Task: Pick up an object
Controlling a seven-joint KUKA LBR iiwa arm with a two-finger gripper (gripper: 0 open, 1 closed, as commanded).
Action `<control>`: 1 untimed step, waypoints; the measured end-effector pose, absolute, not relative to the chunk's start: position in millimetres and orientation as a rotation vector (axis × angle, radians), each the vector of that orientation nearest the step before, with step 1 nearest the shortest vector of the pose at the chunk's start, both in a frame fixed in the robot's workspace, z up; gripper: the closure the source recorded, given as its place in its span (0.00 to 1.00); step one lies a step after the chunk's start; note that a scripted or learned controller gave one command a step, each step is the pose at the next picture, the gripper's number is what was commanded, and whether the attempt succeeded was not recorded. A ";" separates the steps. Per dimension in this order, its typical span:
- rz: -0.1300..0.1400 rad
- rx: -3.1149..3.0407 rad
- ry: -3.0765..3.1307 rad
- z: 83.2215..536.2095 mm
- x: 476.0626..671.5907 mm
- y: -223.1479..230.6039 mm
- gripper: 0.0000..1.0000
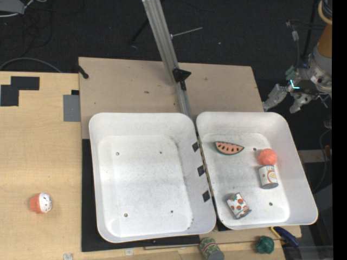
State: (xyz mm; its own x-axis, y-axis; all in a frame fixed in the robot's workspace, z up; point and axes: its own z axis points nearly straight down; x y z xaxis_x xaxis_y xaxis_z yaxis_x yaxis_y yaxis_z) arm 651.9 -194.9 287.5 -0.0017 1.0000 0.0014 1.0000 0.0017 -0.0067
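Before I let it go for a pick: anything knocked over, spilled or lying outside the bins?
Yes. A red-and-white ball lies on the wooden surface left of the bins, and a small can and green object sit off the right bin's front edge. Inside that bin, the can and carton lie tipped.

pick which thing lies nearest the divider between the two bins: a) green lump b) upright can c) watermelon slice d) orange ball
c: the watermelon slice lies in the right bin closest to the divider, while the orange ball and the can sit further right.
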 end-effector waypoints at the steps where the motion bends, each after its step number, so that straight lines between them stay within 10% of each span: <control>1: 0.003 -2.215 -2.225 290.5 652.6 -194.5 0.00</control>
